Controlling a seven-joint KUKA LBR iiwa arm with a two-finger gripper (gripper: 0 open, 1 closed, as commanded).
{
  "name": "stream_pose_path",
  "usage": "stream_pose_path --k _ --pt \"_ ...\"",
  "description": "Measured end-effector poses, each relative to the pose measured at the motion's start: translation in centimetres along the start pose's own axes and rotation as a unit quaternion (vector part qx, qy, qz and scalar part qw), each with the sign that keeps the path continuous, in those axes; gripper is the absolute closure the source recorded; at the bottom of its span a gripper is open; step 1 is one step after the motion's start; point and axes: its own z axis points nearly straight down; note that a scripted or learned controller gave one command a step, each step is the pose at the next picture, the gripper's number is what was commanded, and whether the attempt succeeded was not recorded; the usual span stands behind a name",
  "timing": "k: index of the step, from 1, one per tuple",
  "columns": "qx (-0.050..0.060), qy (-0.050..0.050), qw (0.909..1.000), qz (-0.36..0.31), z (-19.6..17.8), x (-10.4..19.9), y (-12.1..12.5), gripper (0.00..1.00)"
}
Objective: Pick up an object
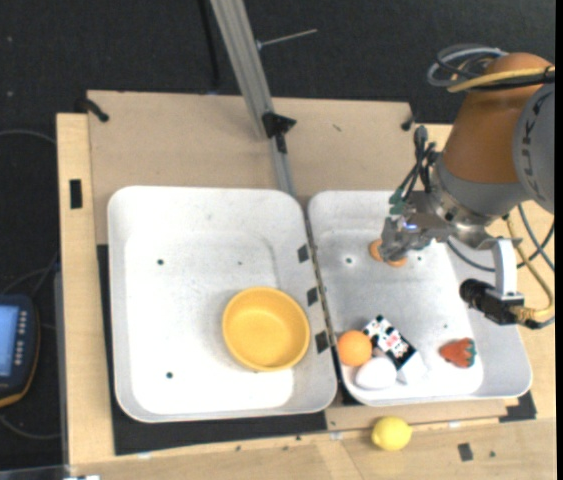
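My gripper [399, 240] hangs low over the upper middle of the right bin [431, 298]. A small orange object [382, 254] peeks out just under it on its left side, partly hidden by the gripper body. At the bin's front edge lie an orange ball [354, 348], a white egg-shaped object [375, 373], a black-and-white patterned piece [390, 338] and a red strawberry-like toy [457, 352].
A yellow bowl [266, 328] sits in the left bin [161, 258] near its right front. A lemon [391, 433] lies on the bench in front of the right bin. A metal pole [251, 68] slants up from between the bins.
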Motion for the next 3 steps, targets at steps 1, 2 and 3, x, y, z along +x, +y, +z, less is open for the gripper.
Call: stream_pose_path --k 1,2,3 --pt "-0.001 0.001 1.0 -0.003 0.2 6.0 1.7 1.0" --pt "-0.001 0.001 1.0 -0.003 0.2 10.1 4.4 1.0" --pt "-0.001 0.001 1.0 -0.003 -0.9 14.8 5.9 1.0"
